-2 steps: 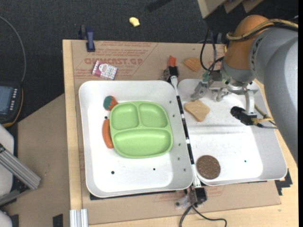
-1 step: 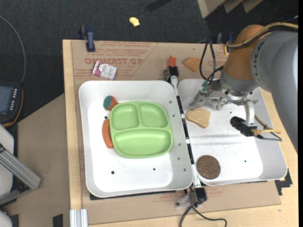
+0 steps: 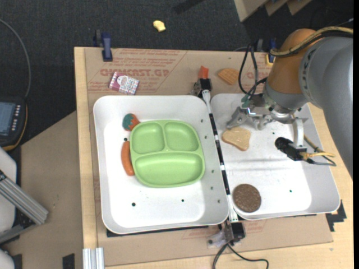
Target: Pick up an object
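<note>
Claw [image 3: 250, 115] is seen low over the far part of the right bin [image 3: 280, 178], at the end of the grey arm [image 3: 336, 77]. Whether it is open or closed cannot be told from this slant, and nothing is seen gripped in it. Just in front of it a tan slice [image 3: 236, 139] is laid flat on the bin floor; contact between the two cannot be judged. Near the front edge of the same bin a brown disc [image 3: 247, 197] is found, well apart from the slice. In the left bin [image 3: 151, 206] a green divided plate [image 3: 166, 153] is set, with an orange sausage-shaped piece [image 3: 128, 158] along its left side and a small green and red thing [image 3: 130, 121] at its far left corner. Both bins are carried by the desk [image 3: 162, 69], on which a pink packet [image 3: 123, 83] is left beyond the left bin.
</note>
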You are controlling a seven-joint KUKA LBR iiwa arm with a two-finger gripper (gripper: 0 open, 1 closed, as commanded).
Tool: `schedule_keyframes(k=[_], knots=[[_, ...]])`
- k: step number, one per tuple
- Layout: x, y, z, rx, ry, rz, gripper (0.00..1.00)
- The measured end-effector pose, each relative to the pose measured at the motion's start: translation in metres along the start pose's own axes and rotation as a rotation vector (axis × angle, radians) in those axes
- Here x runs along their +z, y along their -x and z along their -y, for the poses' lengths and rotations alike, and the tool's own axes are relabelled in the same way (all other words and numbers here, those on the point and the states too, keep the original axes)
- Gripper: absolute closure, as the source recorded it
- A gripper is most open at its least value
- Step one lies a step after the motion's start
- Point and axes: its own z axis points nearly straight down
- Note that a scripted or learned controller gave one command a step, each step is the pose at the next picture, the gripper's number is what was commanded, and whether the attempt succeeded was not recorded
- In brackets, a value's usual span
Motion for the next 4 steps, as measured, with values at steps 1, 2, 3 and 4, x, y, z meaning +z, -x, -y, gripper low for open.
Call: schedule_keyframes(k=[1,2,3,4], knots=[[-0.003,0.002,0.111,0.005,-0.009,-0.001,0.00],[0.000,0.081,0.062,0.004,0.002,0.005,0.00],[-0.001,0.016,0.084,-0.003,0.000,0.000,0.00],[-0.001,-0.011,0.101,0.000,0.002,0.002,0.00]])
